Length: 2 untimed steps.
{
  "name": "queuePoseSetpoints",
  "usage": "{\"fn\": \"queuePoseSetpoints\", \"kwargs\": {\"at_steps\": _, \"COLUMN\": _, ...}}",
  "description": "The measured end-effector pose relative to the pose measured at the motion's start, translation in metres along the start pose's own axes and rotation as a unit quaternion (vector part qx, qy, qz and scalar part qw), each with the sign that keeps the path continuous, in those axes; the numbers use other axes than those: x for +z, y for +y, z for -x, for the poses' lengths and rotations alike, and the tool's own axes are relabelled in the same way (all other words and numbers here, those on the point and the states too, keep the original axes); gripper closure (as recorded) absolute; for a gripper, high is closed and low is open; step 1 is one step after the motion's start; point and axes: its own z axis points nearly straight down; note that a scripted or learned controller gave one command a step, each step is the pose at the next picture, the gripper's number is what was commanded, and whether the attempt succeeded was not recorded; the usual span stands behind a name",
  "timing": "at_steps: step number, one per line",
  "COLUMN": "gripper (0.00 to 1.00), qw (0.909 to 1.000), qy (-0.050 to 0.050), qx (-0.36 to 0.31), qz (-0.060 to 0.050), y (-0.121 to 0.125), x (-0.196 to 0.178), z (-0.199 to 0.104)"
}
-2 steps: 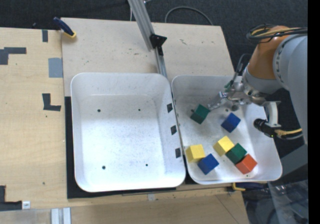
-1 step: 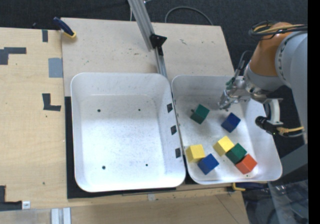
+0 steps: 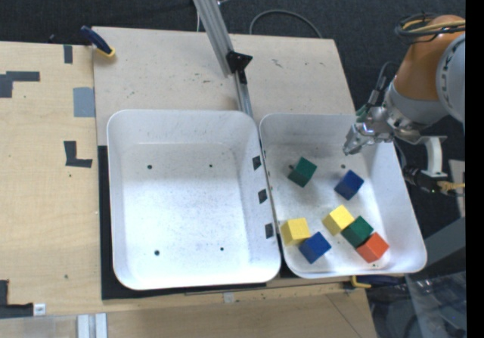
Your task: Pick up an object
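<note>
Several small cubes lie in the right bin (image 3: 393,178): a dark green one (image 3: 302,172), a blue one (image 3: 349,184), two yellow ones (image 3: 339,218) (image 3: 296,230), another blue one (image 3: 314,246), a green one (image 3: 357,230) and an orange-red one (image 3: 372,248). My gripper (image 3: 355,142) hangs over the bin's upper right part, above and to the right of the blue cube. Nothing shows between its fingers.
The left bin (image 3: 121,178) stands beside the right one. A slanted metal rail (image 3: 212,11) crosses the bench at the back. A blue and yellow clamp (image 3: 98,40) lies at the bench's far left corner. A cable (image 3: 280,19) loops behind the bins.
</note>
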Motion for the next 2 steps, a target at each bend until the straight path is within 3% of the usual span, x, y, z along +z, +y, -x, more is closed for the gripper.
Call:
{"fn": "queuePoseSetpoints", "kwargs": {"at_steps": 1, "gripper": 1.00, "qw": 1.0000, "qy": 0.000, "qx": 0.000, "qz": 0.000, "y": 0.001, "x": -0.053, "z": 0.000}}
{"fn": "queuePoseSetpoints", "kwargs": {"at_steps": 2, "gripper": 1.00, "qw": 1.0000, "qy": 0.001, "qx": -0.003, "qz": -0.002, "y": 0.013, "x": -0.050, "z": -0.058}}
